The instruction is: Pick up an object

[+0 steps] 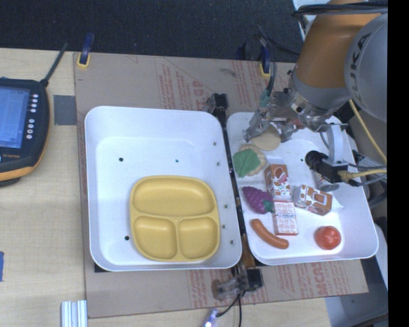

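My gripper [268, 129] hangs low over the far left corner of the right bin [360, 251]. It is open, with a pale beige round piece [266, 141] just beneath its fingers, and I see nothing held. Toy food lies in front of it: a green leafy piece [246, 163], a red and white carton [277, 181], purple grapes [257, 199], a second carton [285, 218], a wrapped packet [312, 199], a sausage [268, 234] and a red tomato [328, 237].
The left bin [109, 142] holds a yellow divided plate [175, 218] near its front. A tablet with an orange rim [13, 129] lies on the bench at far left. The arm's grey and orange body looms over the right bin's far right corner.
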`<state>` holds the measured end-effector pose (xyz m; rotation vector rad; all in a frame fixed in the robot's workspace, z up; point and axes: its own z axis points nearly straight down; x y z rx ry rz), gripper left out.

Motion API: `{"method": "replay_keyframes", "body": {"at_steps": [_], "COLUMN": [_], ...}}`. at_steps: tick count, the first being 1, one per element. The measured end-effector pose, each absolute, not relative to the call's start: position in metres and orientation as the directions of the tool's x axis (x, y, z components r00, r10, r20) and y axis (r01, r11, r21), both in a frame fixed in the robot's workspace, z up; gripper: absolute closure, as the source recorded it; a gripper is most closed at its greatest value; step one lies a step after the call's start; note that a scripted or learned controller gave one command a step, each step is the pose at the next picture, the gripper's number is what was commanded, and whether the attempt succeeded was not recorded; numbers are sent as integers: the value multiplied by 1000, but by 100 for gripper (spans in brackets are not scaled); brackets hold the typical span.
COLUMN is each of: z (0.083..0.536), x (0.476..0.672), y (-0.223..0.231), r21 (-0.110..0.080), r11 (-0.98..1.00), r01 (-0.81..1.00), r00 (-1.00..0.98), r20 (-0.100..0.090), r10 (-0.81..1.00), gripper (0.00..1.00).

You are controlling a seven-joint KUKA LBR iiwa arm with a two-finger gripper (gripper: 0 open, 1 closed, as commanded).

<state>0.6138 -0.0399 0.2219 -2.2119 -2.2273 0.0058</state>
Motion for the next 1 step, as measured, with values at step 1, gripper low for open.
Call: {"method": "replay_keyframes", "body": {"at_steps": [1], "z": [234], "x": [560], "y": [-18], "r21": [-5], "r11": [6], "r01": [1000], "r00": [-6], "r20": [-1], "r10": [1000], "gripper": [100]}}
